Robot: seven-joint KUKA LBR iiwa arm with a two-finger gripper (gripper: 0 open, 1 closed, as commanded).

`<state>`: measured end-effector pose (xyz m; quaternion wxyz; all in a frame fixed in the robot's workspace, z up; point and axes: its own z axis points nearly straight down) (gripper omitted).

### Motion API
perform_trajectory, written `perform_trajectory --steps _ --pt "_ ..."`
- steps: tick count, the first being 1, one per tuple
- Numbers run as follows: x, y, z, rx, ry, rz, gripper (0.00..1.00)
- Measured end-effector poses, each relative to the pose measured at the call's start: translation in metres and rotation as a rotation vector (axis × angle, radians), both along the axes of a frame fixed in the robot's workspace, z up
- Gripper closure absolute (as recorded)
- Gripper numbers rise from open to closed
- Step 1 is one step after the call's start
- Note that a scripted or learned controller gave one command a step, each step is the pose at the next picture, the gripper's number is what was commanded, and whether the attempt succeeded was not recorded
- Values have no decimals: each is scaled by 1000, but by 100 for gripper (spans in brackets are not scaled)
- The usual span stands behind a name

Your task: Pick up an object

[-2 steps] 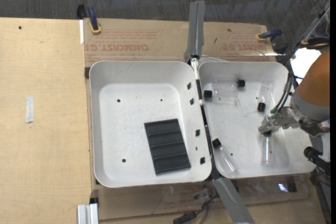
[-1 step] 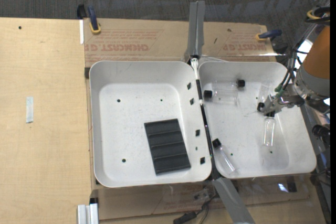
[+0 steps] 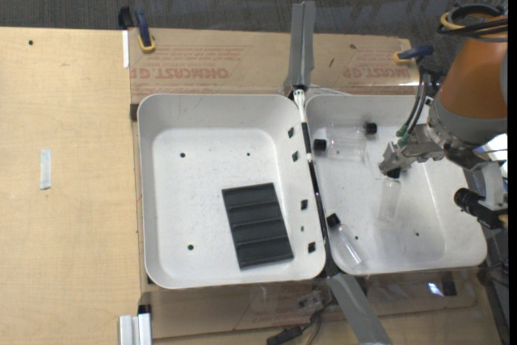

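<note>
A black ribbed rectangular block (image 3: 257,225) lies flat in the left bin (image 3: 161,174), towards its front. In the right bin (image 3: 452,254), a clear tube with black caps at its ends (image 3: 343,141) lies near the back left. A clear bottle with a black cap (image 3: 343,242) rests at the front left corner. Another faint clear item (image 3: 389,202) lies in the middle of the bin. My gripper (image 3: 393,164) hangs over the right bin's middle, just above that faint clear item and to the right of the capped tube.
The grey arm with its orange band (image 3: 477,77) covers the right bin's back right corner. A raised divider (image 3: 305,141) separates the bins. Cardboard (image 3: 210,65) lies behind them, held by clamps (image 3: 144,32). Bare wooden bench (image 3: 65,174) extends to the left.
</note>
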<state>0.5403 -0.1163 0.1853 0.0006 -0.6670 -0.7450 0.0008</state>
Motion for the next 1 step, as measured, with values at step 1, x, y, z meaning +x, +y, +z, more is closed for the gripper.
perform_trajectory --steps 1 --pt "-11 74 42 -1 0 -79 100"
